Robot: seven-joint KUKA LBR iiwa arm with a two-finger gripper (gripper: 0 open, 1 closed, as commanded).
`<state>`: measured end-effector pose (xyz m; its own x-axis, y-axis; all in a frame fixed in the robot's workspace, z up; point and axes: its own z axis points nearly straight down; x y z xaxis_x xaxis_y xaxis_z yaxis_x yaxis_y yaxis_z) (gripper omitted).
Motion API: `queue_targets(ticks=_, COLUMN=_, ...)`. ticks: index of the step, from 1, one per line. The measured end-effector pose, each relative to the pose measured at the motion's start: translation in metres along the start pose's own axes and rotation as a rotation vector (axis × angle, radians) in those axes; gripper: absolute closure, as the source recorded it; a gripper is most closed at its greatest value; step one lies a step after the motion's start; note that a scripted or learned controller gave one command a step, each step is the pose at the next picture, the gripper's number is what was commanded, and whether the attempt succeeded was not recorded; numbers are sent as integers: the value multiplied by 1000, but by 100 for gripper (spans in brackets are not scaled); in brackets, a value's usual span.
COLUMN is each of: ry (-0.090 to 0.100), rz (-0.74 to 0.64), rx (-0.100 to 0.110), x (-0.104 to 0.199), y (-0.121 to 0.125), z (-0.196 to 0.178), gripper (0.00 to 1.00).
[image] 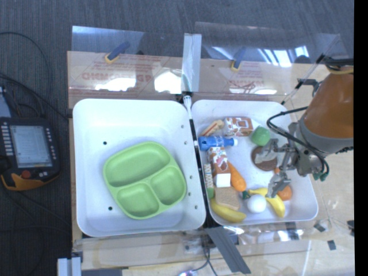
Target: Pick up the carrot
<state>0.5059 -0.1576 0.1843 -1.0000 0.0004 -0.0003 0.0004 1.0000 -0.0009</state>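
1. Lying in the right bin (313,209), the carrot (236,177) is being crowded on nearly every side; it is resting near the bin's left half, pointing slantwise toward the near wall.
2. Little open room is being left around it: a white block (222,180) is touching its left side, a printed packet (218,158) is sitting just above it, and a slice of bread (227,198) is lying just below.
3. Some bare floor is being left to the carrot's right, between it and a brown round piece (264,158).
4. The gripper (280,184) is being held low over the right part of that bin, well apart from the carrot, beside an orange piece (284,194), a white egg (256,203) and yellow bananas (276,204).
5. Whether the gripper is released or clenched cannot be told; nothing is being seen gripped.
6. The far wall is being lined by a blue bottle (215,142), a biscuit packet (238,125) and a green round thing (261,135).
7. The left bin (92,119) is being occupied by a green divided plate (145,179), with open floor around it.
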Motion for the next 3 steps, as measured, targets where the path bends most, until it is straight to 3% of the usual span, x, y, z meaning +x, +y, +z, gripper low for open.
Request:
queue_targets(ticks=1, ry=-24, rz=-54, rx=6, x=-31, y=24, z=80, gripper=0)
queue_targets(ticks=2, ry=-29, rz=124, rx=5, x=9, y=51, z=90, gripper=0)
queue_targets(ticks=3, ry=-25, rz=122, rx=6, x=9, y=52, z=81, gripper=100)
